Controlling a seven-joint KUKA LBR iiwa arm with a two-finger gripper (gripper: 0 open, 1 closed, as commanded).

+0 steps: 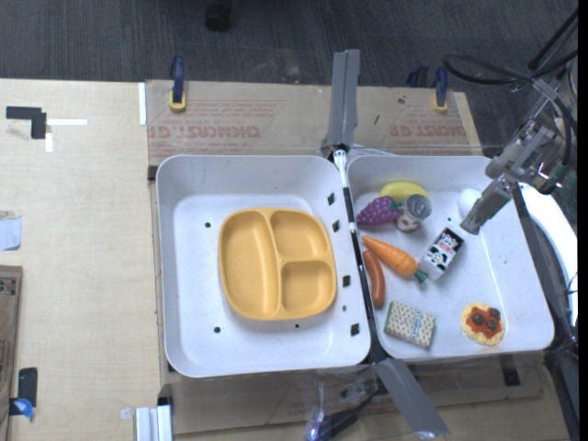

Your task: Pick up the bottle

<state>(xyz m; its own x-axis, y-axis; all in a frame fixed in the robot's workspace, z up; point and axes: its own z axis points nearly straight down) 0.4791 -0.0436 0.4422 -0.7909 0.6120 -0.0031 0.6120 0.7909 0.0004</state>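
Observation:
The bottle (pixel 441 253) is small and white with black patches and a green cap. It lies on its side in the right bin (pixel 525 288), cap toward the near left. My gripper (pixel 472 219) reaches in from the right and hangs just beyond the bottle's far end, close to it. Nothing shows in its grasp.
Around the bottle lie a carrot (pixel 390 255), a sausage (pixel 375 279), purple grapes (pixel 378 212), a banana (pixel 402 190), a small can (pixel 418 207), a cracker (pixel 409 324) and a mini pizza (pixel 483 322). The left bin (pixel 171 265) holds a yellow divided plate (pixel 277 263).

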